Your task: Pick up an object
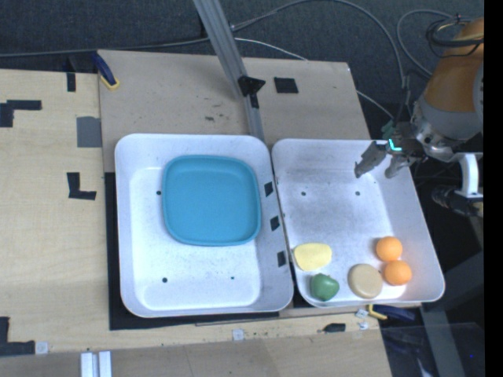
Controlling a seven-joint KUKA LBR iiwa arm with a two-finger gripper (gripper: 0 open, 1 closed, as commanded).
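Observation:
In the right bin [338, 210], several small objects lie along the near edge: a yellow piece [313, 255], a green piece [323, 287], a tan round piece [365, 280] and two orange balls [388, 248] [398, 272]. My gripper [380, 163] hovers over the bin's far right corner, well away from those objects. Its two dark fingers are spread apart, open, with nothing between them.
The left bin [137, 234] holds a blue square plate [211, 199]. A grey metal bar [228, 49] slants down from the top toward the gap between the bins. Cables lie on the dark floor behind the bench.

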